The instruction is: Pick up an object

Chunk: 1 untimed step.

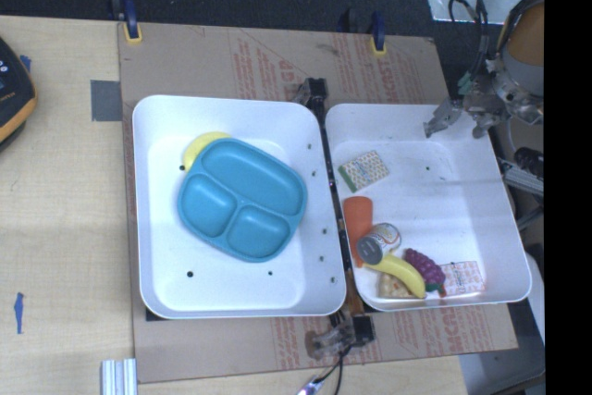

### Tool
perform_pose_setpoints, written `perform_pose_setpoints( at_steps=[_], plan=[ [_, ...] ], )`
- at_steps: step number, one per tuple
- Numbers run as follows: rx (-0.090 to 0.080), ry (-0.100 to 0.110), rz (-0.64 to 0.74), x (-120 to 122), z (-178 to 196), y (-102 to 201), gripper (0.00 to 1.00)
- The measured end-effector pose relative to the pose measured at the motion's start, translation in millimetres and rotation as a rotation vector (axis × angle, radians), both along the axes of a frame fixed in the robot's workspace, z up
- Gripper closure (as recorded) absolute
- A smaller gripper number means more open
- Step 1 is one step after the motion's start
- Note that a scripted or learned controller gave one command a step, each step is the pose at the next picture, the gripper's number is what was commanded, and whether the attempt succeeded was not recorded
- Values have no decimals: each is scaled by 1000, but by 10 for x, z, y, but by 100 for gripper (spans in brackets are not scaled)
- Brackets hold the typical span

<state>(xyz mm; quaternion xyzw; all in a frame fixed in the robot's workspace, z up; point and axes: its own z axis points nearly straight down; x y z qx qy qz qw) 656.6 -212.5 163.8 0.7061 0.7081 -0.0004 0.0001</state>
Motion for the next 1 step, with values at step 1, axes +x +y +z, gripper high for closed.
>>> perform_pose_setpoints(
  at_steps=[1],
  plan=[
    [1, 3, 3, -2, -201, 709, 0]
  ],
)
